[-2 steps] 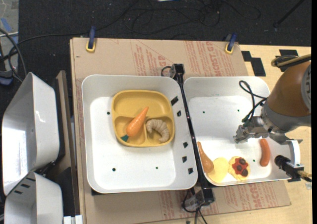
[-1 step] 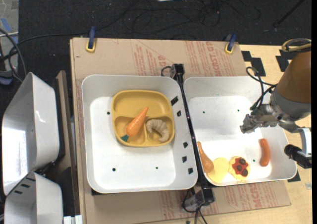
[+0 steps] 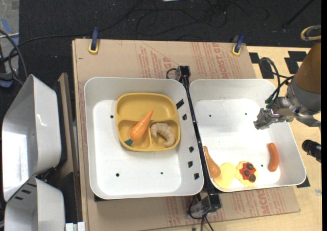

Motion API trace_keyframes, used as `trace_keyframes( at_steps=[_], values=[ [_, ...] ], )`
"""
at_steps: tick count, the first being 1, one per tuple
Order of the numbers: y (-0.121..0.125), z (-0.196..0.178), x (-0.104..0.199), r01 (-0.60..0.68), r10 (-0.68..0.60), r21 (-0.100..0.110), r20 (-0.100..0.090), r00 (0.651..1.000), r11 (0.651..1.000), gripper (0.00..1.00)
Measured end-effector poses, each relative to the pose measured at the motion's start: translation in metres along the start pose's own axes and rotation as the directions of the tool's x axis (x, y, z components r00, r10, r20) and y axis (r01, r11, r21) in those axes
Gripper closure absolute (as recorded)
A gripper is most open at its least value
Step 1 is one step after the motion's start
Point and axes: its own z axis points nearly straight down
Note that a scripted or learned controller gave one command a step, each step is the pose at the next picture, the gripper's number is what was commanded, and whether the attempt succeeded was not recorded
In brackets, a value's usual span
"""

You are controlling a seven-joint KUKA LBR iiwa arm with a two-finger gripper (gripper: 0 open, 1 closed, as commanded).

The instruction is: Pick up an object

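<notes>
Cardboard-topped surface (image 3: 153,61) is being occupied by two shallow white bins lying side by side. The left bin (image 3: 102,174) is carrying a yellow divided plate (image 3: 125,105), and on that plate a toy carrot (image 3: 141,125) is lying aslant in one compartment while a pale shrimp (image 3: 164,133) is curled in the compartment just beside it. The right bin (image 3: 230,92) is being entered from the right by the grey arm (image 3: 306,97), and the gripper (image 3: 266,118) is being held over the bin's bare floor near its right wall, well apart from every object. Whether it is wide or narrow cannot be told, since the view is too small and blurred there. Along the right bin's front edge an orange drumstick-like piece (image 3: 211,162) is lying, just beside a yellow pastry topped with red berries (image 3: 242,172), and a small sausage (image 3: 274,157) is lying near the right wall.
</notes>
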Motion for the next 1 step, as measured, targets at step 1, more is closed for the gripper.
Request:
trace_keyframes(
  at_steps=[1],
  values=[
    [-0.0056,-0.0603,0.0022,0.000,0.000,-0.002,0.000,1.000,1.000,1.00]
  ],
)
